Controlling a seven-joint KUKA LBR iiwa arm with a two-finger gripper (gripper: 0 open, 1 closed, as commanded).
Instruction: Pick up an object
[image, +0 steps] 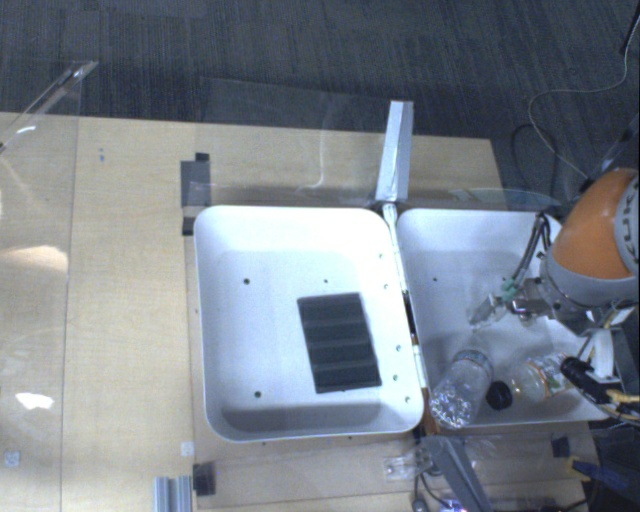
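Nearest the camera, along the bottom edge of the bench, sits the clear plastic bottle (462, 388), lying on its side at about seven o'clock in the right bin (440, 250), its base close to that bin's near wall. Just beside it, toward three o'clock, lies a second clear bottle with a black cap (525, 385), the cap end pointing at the first bottle; whether the two touch I cannot tell.

Further back, my gripper (505, 300) hangs over the middle of the right bin, at roughly twelve o'clock from the bottles and apart from both. Nothing shows between its tips. Whether it is apart or together I cannot tell; that end is small and blurred against the white floor.

In the left bin (230, 250), a dark ribbed rectangular pad (340, 342) lies flat, a little toward five o'clock of centre.

Farthest off, an upright grey post (396, 150) stands at the bins' far junction.

Finding: the pick is not yet made. Every object rests on a bin floor. Descent, closing and lift remain, in my judgement.
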